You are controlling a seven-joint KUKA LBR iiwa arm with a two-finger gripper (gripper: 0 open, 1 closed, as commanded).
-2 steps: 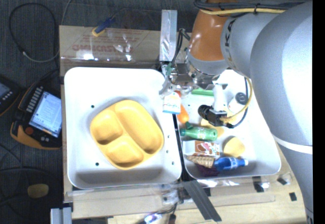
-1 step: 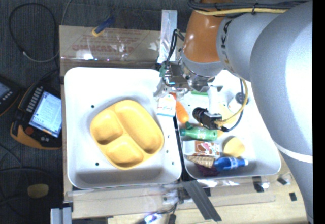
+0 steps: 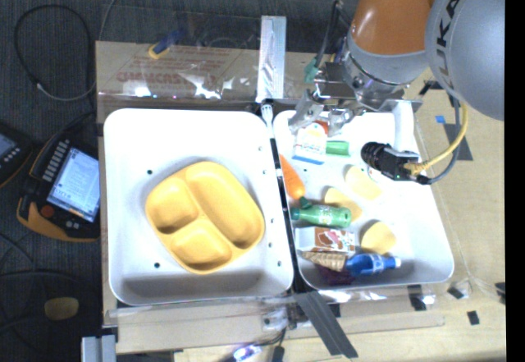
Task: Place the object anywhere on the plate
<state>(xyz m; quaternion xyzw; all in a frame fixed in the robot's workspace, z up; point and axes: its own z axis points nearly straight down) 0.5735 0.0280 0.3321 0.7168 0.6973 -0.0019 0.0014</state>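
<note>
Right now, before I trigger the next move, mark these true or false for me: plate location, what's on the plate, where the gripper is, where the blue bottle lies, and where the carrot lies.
1. The yellow plate sits in the left bin. True.
2. A toy already lies on the plate. False: its three compartments show bare yellow.
3. The gripper is over the right bin, near its far edge. True; a white carton lies just below it.
4. The blue bottle lies at the far edge of the right bin. False: it lies at the near edge, beside the ice cream cone.
5. The orange carrot lies by the divider between the bins. True.
</note>
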